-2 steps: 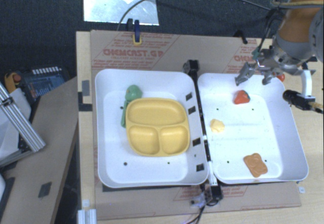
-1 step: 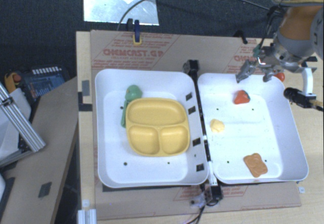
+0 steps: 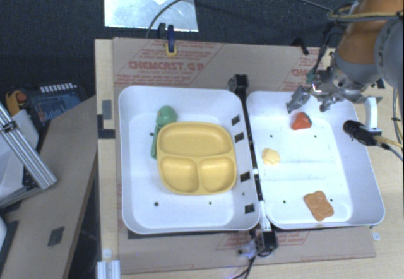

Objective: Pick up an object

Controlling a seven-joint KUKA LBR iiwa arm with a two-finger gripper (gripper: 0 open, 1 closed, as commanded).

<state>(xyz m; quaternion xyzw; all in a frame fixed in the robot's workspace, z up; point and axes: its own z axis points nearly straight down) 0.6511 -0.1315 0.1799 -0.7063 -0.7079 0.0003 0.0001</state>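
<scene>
My gripper (image 3: 310, 103) hangs over the back of the right bin (image 3: 360, 177), its two fingers spread apart with nothing between them. Just below it and slightly to the left lies a small red-orange object (image 3: 301, 122) on the bin floor. A pale yellow lump (image 3: 271, 157) rests near the bin's left wall. A tan-orange piece (image 3: 318, 205) lies toward the front.
The left bin (image 3: 136, 145) holds a yellow divided tray (image 3: 196, 158) with three compartments. A green object (image 3: 162, 123) sticks out from behind the tray's back-left corner. A black divider (image 3: 247, 145) runs between the bins.
</scene>
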